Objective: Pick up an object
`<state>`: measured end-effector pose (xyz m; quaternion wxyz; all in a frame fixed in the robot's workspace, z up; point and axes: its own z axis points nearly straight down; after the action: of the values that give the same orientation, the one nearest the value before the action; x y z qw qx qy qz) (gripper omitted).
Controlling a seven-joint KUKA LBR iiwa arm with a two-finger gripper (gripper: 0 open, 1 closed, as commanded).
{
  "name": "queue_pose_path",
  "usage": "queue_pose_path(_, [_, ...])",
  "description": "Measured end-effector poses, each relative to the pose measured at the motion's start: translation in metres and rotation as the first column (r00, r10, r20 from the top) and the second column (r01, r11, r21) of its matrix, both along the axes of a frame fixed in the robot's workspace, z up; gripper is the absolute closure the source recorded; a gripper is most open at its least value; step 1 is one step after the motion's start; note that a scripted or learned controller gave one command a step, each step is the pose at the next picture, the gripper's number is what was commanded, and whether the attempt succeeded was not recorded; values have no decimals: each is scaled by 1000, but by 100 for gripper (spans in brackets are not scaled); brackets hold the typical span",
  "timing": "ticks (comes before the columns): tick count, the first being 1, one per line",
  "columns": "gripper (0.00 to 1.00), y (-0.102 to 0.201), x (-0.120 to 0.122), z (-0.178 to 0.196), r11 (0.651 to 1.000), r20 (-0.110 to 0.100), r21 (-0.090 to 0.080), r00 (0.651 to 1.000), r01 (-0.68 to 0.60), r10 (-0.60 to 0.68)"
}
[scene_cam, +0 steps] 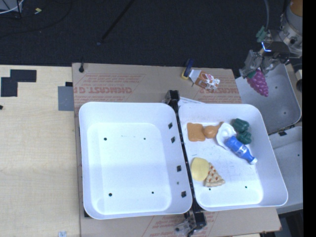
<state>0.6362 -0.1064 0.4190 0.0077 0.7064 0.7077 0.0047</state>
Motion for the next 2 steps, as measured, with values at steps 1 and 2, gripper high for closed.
queue_pose_path(1, [100, 45, 8, 128, 1000, -4, 3, 1000, -4, 4])
queue_pose_path(2, [100, 98, -67, 119, 1000, -23, 6, 1000, -3, 3])
